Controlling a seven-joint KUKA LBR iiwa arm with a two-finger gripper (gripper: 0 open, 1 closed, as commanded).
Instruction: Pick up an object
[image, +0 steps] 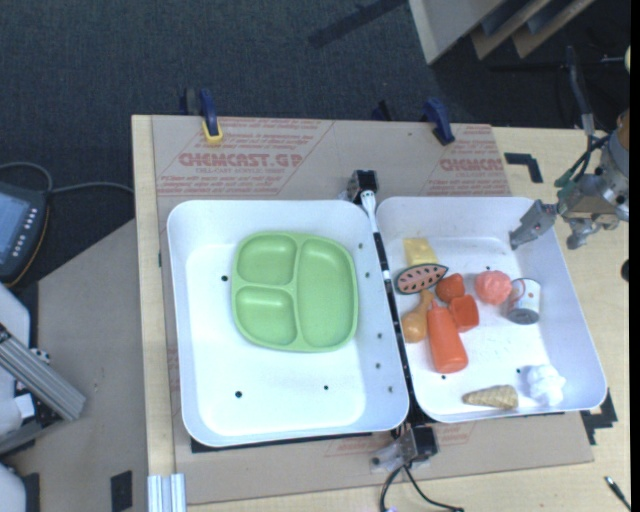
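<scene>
Dark carpet surrounds the bench (300, 150), and two white bins sit side by side on it. Left bin (200, 400): just a green divided plate (296, 291). Right bin (575, 340): toys bunched together, the orange bottle (447, 340) lying near the middle. End effector (556, 226) hovers over the far right rim, fingers spread apart, nothing between them. That bottle looks light, rigid and probably slick; grip across its body.

"CHEMCAST GP" on brown board (250, 150)
</scene>
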